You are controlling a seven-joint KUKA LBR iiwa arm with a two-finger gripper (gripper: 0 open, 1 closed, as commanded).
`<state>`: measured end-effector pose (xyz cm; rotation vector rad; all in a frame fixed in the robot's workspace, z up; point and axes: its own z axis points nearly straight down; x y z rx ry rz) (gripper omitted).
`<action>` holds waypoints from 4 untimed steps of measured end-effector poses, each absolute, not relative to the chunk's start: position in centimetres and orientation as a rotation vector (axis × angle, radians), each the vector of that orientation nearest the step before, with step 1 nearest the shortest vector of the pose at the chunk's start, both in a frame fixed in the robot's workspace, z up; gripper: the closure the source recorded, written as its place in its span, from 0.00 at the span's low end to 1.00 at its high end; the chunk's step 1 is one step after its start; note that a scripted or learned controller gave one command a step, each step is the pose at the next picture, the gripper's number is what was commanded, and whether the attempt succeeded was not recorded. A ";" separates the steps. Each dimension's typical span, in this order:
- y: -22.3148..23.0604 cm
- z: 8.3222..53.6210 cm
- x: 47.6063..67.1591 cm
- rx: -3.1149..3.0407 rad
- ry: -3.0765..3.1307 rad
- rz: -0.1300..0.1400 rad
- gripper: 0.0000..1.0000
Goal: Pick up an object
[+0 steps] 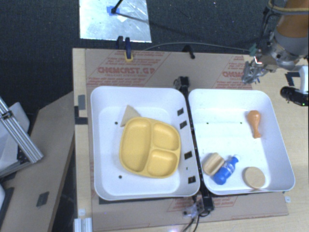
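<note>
The gripper (pixel 252 74) hangs at the far right of the scene, above the tabletop (pixel 145 66) just beyond the far rim of the right bin (pixel 277 129). Its fingers are small and blurred, so I cannot tell whether they are spread or closed, and nothing shows between them. The grey arm with its orange band (pixel 292 25) rises behind it toward the upper right corner.

The right bin holds four things. An orange drumstick-shaped toy (pixel 254 123) lies near the far right side, its rounded end pointing far. Toward the near edge a tan block (pixel 213 163) lies touching a blue bottle (pixel 225 170), which lies tilted on its side with its cap toward the far right. Just to the right of the bottle, apart from it, rests a round tan disc (pixel 254 177) near the bin's near right corner.

The left bin (pixel 104 129) holds a yellow divided plate (pixel 149 147) with three compartments, lying flat at its middle. A tan wedge (pixel 129 114) sits at the plate's far left edge, touching or just under its rim.
</note>
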<state>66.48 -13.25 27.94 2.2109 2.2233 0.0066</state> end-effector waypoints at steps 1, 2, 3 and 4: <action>-8.3 28.3 65.1 2.211 2.230 0.004 1.00; -3.1 26.4 64.4 2.213 2.230 0.002 1.00; 2.6 25.3 62.4 2.212 2.234 0.001 1.00; 8.8 24.9 61.8 2.211 2.233 0.003 1.00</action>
